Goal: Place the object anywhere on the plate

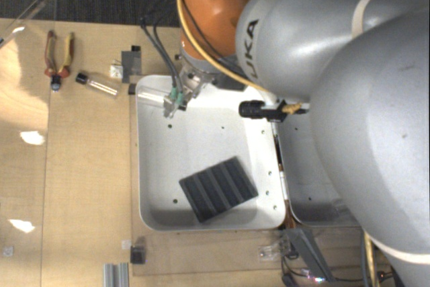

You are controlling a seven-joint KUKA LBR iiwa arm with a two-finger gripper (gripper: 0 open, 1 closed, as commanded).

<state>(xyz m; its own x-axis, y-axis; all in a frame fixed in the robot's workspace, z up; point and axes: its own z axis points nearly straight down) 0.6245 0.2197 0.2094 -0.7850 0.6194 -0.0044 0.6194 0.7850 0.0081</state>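
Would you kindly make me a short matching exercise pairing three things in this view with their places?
Things:
1. dark ribbed plate
2. red-handled pliers
3. gripper

Places:
A. on the wooden bench, far left
B. over the left bin's upper left corner
C. in the left bin, toward its lower edge

Pairs: 1-C, 2-A, 3-B

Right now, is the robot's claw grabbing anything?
Gripper: over the left bin's top corner; open or shut cannot be told, and nothing visibly held.
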